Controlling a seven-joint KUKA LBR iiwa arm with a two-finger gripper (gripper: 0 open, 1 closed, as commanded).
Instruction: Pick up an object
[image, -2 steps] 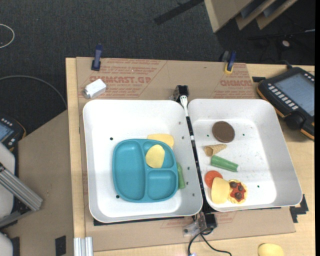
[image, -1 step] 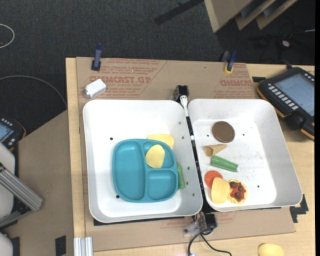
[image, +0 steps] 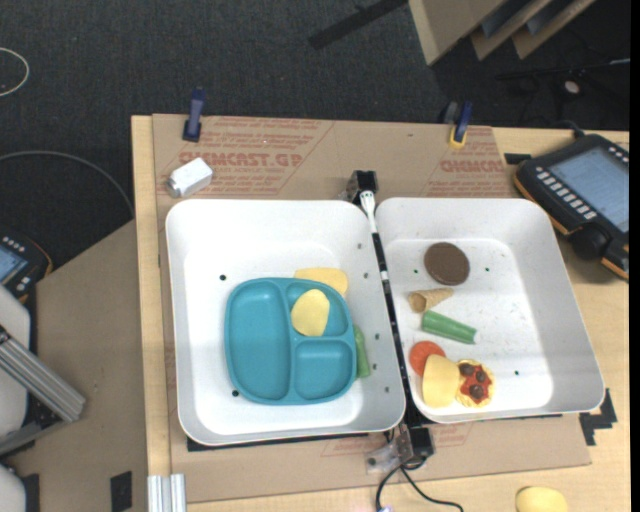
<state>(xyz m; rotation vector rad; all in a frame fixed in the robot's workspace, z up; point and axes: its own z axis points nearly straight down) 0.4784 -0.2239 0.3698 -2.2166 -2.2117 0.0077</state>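
Yellow and rounded, a stray lump (image: 540, 497) sits at the near edge of the bench, outside both bins. Of the gripper you cannot tell whether it is released or clenched, so plan from where the arm enters, the right. The right bin (image: 560, 300) is then the nearer one to it, and the left bin (image: 200, 300) lies beyond. Most of that far bin is taken by a teal divided plate (image: 262, 350) with a yellow slice (image: 310, 312) resting on it. You would have to reach across the divider for that. In the nearer bin the brown disc (image: 446, 263) lies flat and apart from its neighbours. The yellow wedge (image: 439, 382) is crowded, touching a red piece (image: 427, 354) and a red-spotted piece (image: 474, 382). The green pod (image: 447, 326) looks your best bet, as its long axis runs across the bin, dipping slightly toward the arm's side. Close across its narrow width, I'd judge, not along it.
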